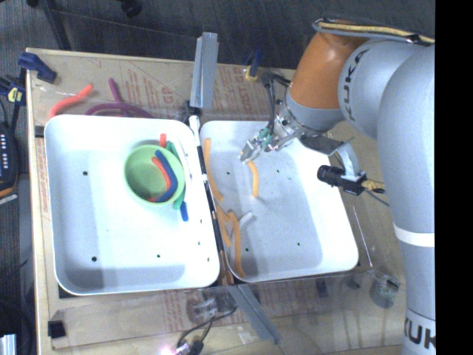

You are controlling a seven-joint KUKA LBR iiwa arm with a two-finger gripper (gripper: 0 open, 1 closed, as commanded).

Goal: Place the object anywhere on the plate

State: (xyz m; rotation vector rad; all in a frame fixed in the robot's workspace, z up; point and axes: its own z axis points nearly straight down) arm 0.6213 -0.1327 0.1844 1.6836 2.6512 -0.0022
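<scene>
The gripper [251, 148] is hanging over the far-left part of the right bin [325, 254], and whether it is released or clenched cannot be told from this slant. Nothing is showing between its tips. Just below it, an orange stick [255, 179] is lying on the bin floor, running near to far, apart from the gripper. The green plate [137, 174] is sitting in the left bin [89, 257], toward its far-right part, well apart from the stick. On the plate a blue curved piece [171, 170] and a red curved piece [161, 177] are resting, and a short red bit [162, 139] is poking out at its far edge. A blue bit [183, 211] is lying at the plate's near-right rim. More orange strips [230, 231] are lying along the left wall of the right bin, beside a small white piece [246, 217]. The grey arm with its orange band [321, 76] is reaching in from the right. Far left on the bench [133, 72], an orange tool [70, 100] and a purple loop [118, 108] are lying beyond the left bin.
</scene>
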